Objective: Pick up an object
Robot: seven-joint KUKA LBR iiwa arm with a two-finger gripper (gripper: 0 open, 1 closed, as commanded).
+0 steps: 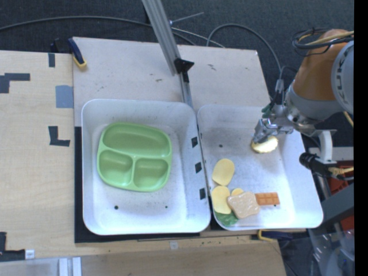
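My gripper [266, 135] reaches down into the right bin [299, 211] near its far right side. It is shut on a pale yellow food piece [265, 146], whose top edge sits between the fingertips while the rest sticks out below them. Further toward the front of the same bin lie two yellow oval slices [223, 171] [221, 198], a tan toast-like piece [244, 204], an orange wafer [267, 199] and a green scrap [227, 218].
The left bin [92, 211] holds a green divided plate [135, 156]. A metal pole [164, 27] slants down to the divider between the bins. Cables run across the dark floor behind the bench, and tape marks sit on the wooden board at left.
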